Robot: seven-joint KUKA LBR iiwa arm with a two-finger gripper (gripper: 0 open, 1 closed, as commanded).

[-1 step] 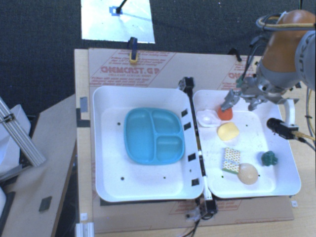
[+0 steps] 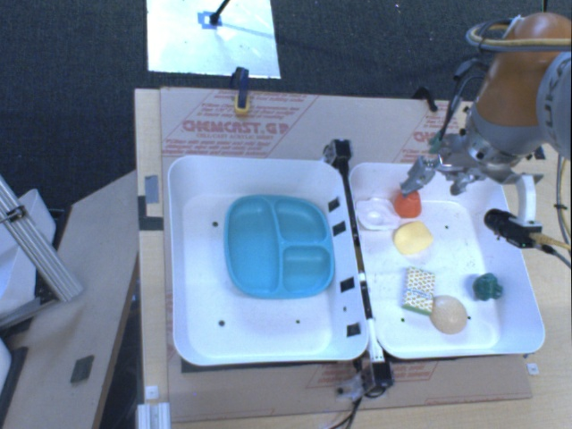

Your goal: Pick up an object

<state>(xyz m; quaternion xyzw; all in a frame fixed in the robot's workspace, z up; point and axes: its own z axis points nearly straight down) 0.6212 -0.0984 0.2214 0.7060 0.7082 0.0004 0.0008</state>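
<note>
Gripper [image 2: 420,183] hung over right bin [image 2: 509,329], fingertip just above small orange rounded object [image 2: 408,206] at bin's far left; finger spread cannot be told. Orange object judged light, smooth, rigid, likely to roll. Grasp advised across widest middle, fingers lowered either side.

The only legible text is printed in red on the brown protective sheet [image 2: 268,119] that lies on the bench beneath both bins. Along the sheet's far edge, behind the left bin, the lettering reads "CHEMCAST GP", with a line of smaller red print directly below it that is too small to read. Fragments of the same red print appear at the sheet's far right corner and along its near edge; these cannot be read. No other markings are readable.
</note>
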